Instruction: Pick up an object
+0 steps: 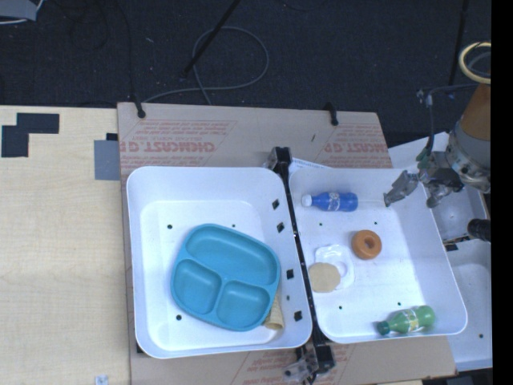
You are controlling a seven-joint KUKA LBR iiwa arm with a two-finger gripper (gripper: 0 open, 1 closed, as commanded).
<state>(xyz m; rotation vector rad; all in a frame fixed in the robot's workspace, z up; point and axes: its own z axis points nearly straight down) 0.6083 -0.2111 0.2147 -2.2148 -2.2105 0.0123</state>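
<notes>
Beside blue bottle [333, 202], brown doughnut [367, 245]

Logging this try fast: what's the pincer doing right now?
Pincer: open, holding nothing, poised over the right bin's far right edge, apart from the blue bottle.
</notes>
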